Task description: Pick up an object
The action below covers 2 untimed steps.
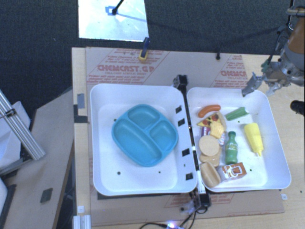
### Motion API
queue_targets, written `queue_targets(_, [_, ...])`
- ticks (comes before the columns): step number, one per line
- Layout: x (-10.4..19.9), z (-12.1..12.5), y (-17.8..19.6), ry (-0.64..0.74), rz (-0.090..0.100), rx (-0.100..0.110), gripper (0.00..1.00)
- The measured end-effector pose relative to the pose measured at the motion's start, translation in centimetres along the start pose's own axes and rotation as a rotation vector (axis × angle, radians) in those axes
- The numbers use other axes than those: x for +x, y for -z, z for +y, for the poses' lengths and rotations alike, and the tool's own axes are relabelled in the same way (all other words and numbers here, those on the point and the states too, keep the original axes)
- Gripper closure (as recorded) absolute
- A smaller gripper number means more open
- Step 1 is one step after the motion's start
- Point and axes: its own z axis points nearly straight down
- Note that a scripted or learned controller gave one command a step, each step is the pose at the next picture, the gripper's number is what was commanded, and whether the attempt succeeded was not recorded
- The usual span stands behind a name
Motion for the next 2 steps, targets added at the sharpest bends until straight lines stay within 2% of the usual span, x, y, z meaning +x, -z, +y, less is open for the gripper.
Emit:
queue_targets(1, [0.1,0.2,0.8,0.003,-0.003,-0.012,0.0])
queue_targets(2, [0.0,0.2,-3.3,0.001,-0.003,-0.009,0.0])
